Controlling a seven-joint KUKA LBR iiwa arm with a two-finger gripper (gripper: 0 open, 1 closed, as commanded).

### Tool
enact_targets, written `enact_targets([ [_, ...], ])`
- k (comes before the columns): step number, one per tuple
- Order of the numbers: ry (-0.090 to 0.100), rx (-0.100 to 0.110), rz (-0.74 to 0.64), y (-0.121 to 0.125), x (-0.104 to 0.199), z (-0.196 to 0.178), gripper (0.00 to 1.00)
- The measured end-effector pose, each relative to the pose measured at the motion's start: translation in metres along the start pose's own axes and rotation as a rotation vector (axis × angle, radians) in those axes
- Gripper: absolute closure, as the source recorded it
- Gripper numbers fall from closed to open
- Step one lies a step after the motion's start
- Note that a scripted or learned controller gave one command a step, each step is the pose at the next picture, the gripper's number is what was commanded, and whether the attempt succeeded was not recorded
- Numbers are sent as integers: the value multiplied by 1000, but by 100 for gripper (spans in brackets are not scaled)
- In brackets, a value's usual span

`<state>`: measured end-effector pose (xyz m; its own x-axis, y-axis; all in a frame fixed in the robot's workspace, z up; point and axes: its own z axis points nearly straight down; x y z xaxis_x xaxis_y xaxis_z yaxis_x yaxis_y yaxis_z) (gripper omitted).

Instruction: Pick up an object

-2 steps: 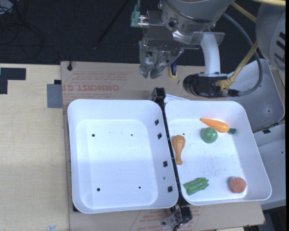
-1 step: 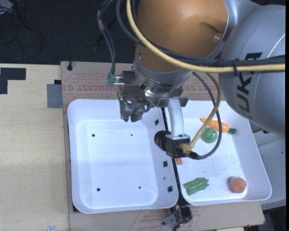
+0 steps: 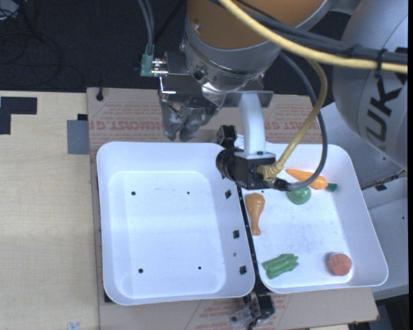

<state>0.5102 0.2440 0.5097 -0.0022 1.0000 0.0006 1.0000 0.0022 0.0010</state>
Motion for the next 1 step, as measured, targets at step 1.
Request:
enact_targets([
  [1,-3,5,1,0,0,4,0],
])
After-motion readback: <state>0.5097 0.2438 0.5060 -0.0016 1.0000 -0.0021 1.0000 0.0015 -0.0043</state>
